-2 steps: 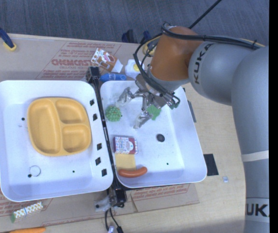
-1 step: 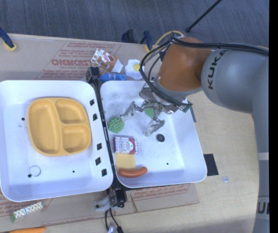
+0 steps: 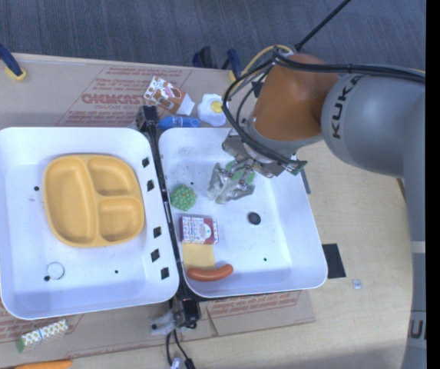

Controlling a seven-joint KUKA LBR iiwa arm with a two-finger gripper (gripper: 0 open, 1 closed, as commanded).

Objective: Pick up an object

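Two white bins sit side by side on the desk (image 3: 342,229), and the claw (image 3: 231,183) hangs low inside the right bin (image 3: 296,244). Something green shows at its tips, but I cannot tell whether the claw is open or gripping it. Left of the claw, across the divider, lies a yellow divided tray (image 3: 93,198). Nearer targets sit below-left of the claw: a red-and-white packet (image 3: 198,229), a yellow block (image 3: 198,254), a toy sausage (image 3: 210,272), and, just beside the claw, a green ball (image 3: 183,197). Risks: the ball likely rolls if nudged, and the flat packet may slip from a shallow pinch.
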